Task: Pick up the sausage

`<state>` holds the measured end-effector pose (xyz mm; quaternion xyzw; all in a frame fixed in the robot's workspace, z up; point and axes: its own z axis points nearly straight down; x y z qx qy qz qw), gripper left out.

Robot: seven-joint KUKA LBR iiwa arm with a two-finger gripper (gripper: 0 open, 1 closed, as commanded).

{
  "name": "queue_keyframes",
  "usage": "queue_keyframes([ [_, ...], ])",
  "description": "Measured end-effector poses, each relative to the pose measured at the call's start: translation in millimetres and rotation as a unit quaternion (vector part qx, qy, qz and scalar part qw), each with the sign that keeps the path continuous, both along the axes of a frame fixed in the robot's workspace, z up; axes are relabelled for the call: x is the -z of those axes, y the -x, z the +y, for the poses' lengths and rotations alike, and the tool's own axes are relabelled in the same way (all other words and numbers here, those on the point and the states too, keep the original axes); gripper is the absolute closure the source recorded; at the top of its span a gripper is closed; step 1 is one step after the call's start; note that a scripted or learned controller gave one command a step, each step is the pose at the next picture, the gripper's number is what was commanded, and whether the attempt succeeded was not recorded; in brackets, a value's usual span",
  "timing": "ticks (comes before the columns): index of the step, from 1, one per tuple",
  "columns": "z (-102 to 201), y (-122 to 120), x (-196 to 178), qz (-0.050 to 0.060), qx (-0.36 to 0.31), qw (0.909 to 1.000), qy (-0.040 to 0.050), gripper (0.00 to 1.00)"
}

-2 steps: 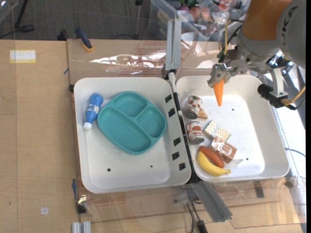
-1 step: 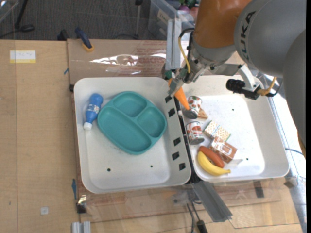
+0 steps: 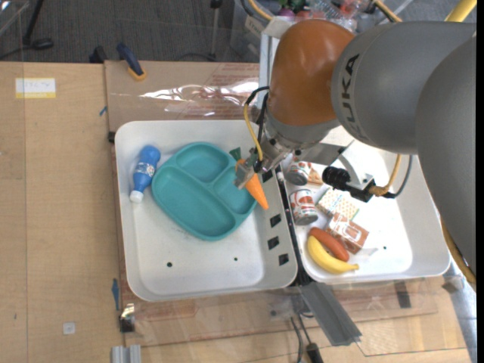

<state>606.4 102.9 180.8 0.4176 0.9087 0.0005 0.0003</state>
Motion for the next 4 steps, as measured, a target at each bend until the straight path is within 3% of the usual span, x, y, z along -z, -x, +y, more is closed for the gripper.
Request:
queue_keyframes([
  [1,71,2,-49,-0.003,-0.12,0.9927,-0.0004,1.0],
  [2,113,6,-22,0.0,-0.114,0.9935,-0.0003,1.0],
  [3,112,4,-35,-0.003,-0.113,0.9936,-0.0017,1.0],
  [4,121,33,-14,0.001,-0.11,0.9939,-0.0003,1.0],
])
